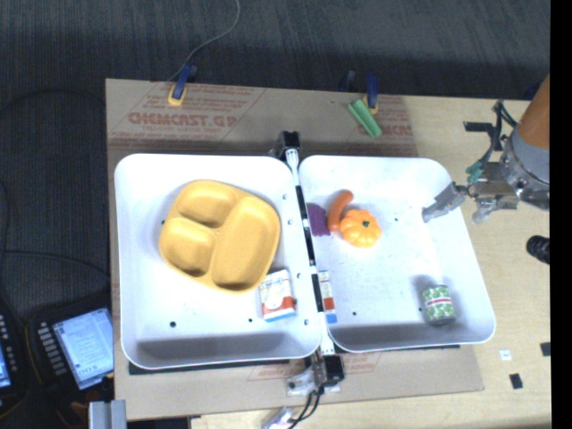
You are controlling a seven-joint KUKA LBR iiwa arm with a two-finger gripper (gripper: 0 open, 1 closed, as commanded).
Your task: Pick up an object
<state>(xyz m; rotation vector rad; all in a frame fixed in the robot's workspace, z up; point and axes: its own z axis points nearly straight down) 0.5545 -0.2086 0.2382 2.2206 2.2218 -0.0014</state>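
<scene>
The right bin (393,324) holds a small orange pumpkin (361,229), an orange carrot-shaped piece (340,207) and a purple piece (316,219) near its left wall. A green and white can (437,303) lies near its front right corner. My gripper (463,206) hangs over the bin's right rim, well to the right of the pumpkin and behind the can. Its fingers are spread open with nothing between them.
The left bin (143,329) holds a large yellow divided dish (219,233) and a small red and white carton (278,295). A thin red and blue packet (327,296) lies against the right bin's left wall. A green clip (365,117) and a blue clip (182,83) sit on the board behind the bins.
</scene>
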